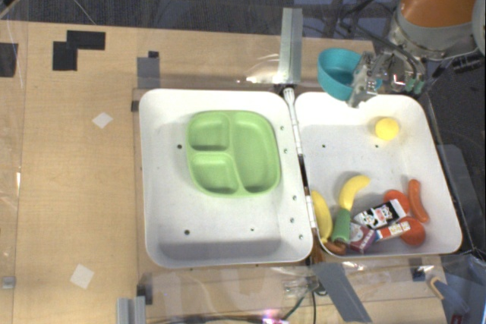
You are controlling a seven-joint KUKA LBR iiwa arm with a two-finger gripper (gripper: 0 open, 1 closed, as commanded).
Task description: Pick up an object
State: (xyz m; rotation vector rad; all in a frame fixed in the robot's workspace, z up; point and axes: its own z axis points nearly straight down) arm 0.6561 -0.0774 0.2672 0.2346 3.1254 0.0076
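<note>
Left bin: a green divided plate sits in the middle.
Blue cup: raised at the right bin's far rim, wall pinched between the jaws.
Gripper: clamped on the cup's edge.
Risk: the one-wall pinch looks thin; the cup could swing or slip onto the yellow ball.

Green divided tray in left bin

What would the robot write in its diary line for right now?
gripper: holding teal cup at right bin's back edge | yellow ball, bananas: in right bin | green tray: left bin
</note>
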